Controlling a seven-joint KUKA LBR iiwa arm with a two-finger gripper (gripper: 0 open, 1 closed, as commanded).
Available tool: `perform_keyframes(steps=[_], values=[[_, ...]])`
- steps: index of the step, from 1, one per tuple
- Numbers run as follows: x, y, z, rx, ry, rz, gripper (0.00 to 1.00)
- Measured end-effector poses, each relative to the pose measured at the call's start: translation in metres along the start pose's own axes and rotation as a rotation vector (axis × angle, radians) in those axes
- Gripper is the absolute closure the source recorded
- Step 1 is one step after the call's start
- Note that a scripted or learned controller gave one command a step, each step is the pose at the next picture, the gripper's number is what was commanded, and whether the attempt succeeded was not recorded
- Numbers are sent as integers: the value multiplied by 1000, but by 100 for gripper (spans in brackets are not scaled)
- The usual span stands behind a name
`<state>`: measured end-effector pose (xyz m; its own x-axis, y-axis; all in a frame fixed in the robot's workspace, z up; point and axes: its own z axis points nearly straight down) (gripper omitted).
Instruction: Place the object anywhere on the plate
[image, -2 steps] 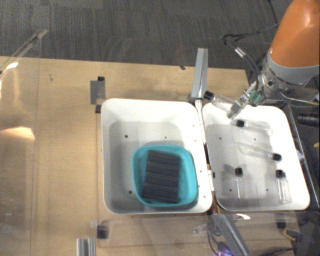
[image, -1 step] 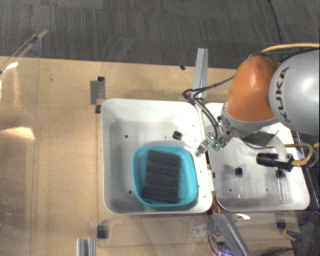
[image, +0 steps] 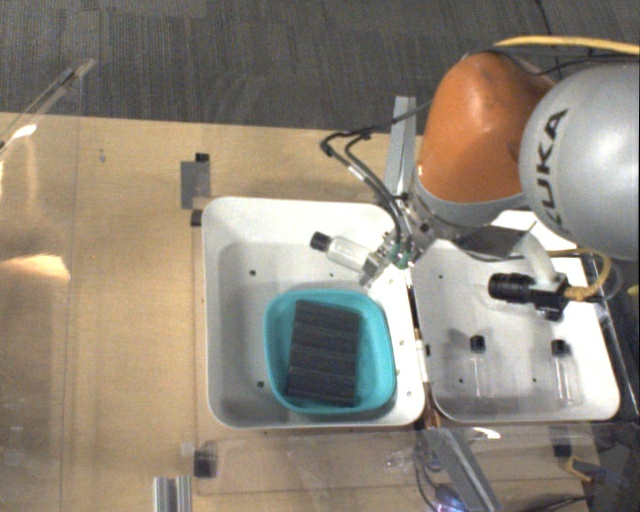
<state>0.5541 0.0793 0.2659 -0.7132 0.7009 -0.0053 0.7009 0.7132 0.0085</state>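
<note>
A wooden table carries two shallow white bins side by side, seen from above. In the left bin sits a teal plate with a dark ridged block lying flat on it. Above the plate, on the bin floor near the far wall, a clear vial with a black cap lies tilted. The end effector of the grey and orange arm is just beside the vial's uncapped end; whether it is apart, together or clamped on the vial cannot be told. The right bin holds a second capped vial and a third capped vial.
</note>
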Motion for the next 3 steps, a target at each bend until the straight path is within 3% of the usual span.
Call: perform_keyframes(steps=[1, 2, 3], values=[[53, 17, 13, 2, 2, -161, 100], [53, 17, 13, 1, 2, -161, 0], [-34, -98, -72, -1, -6, -279, 0]])
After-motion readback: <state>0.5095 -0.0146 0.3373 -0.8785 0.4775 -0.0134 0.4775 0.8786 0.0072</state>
